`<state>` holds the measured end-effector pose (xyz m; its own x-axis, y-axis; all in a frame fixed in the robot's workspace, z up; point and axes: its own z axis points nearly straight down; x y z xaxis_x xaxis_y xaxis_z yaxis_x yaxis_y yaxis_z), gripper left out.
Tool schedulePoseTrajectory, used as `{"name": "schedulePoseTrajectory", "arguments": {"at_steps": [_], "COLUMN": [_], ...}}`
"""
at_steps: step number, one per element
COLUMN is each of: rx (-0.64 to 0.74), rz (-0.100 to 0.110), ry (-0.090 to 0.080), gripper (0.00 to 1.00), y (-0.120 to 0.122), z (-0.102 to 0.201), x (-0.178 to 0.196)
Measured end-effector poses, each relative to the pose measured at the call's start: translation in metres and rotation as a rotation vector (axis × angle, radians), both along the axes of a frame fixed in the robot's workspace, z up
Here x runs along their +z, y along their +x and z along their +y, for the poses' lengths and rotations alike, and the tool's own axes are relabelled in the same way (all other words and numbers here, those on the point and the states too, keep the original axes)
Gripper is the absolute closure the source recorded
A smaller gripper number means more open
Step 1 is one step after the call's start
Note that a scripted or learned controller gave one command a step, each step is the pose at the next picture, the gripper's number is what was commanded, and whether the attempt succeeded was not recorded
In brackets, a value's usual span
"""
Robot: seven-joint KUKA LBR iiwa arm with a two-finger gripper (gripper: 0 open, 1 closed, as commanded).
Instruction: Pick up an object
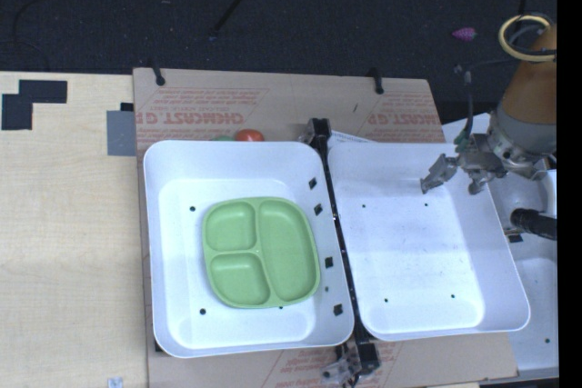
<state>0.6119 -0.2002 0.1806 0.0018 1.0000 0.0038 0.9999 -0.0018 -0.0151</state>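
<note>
Well left of my claw [455, 175], green plate [261, 252] flat in the left bin [173, 223], claw fingers apart, holding nothing, over the right bin [409, 286].

Count: white bins x2, left bin [173, 195] & right bin [491, 286]. Green divided plate [261, 252] x1, 3 compartments. Red obj [249, 136] x1 behind left bin. Arm x1, gripper [459, 175] x1.
</note>
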Motion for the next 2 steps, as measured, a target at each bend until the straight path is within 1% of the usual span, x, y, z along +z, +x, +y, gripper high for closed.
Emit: {"name": "schedulePoseTrajectory", "arguments": {"at_steps": [1, 2], "rx": [0.002, 0.005], "rz": [-0.013, -0.009], "ry": [-0.003, -0.002], "gripper": [0.0, 0.0], "y": [0.003, 0.003], "z": [0.0, 0.006], "x": [0.008, -0.036]}}
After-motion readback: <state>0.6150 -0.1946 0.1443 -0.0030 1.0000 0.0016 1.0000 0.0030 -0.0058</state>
